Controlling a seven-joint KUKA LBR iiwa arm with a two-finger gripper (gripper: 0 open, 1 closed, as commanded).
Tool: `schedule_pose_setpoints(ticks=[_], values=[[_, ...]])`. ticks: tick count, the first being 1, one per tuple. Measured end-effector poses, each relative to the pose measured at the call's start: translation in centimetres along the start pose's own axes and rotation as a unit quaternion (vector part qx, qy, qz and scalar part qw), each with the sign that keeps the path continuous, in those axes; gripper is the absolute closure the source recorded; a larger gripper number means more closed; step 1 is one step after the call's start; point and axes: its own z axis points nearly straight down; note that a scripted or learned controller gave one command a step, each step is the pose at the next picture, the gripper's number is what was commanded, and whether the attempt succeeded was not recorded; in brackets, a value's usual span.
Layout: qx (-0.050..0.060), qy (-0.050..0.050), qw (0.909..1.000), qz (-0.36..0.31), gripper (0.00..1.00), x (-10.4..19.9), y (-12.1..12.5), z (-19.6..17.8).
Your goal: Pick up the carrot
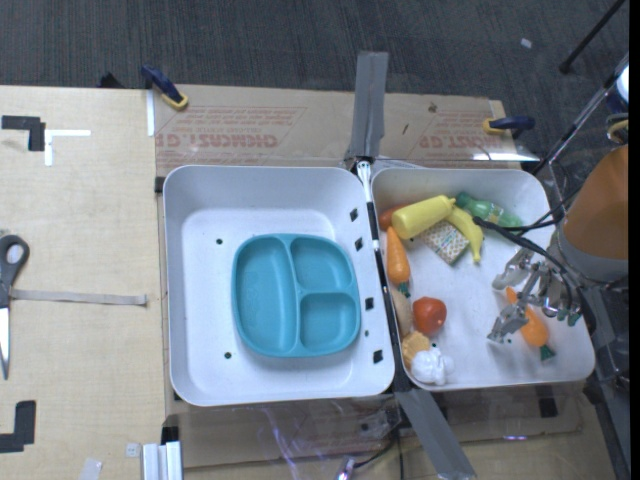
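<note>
white right bin (470,368) — hand (520,308) closed around an orange carrot (533,328).

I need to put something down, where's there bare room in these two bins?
Left bin: bare floor rings the blue divided plate. Right bin: one open patch between the tomato and the gripper; its left edge and top are crowded.

The arm (598,213) shows a broad orange band above the wrist, with grey casing beside it at the picture's edge. Thin black cables (520,230) run off from it. The gripper (522,313) is bare silvery metal, with what look like small brackets and linkages, too fine to tell apart.
</note>
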Motion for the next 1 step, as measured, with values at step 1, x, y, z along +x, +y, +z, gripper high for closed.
schedule_pose_setpoints(ticks=[1], values=[[0.000, -0.002, 1.0000, -0.001, 1.00, -0.12, 0.08, -0.97]])
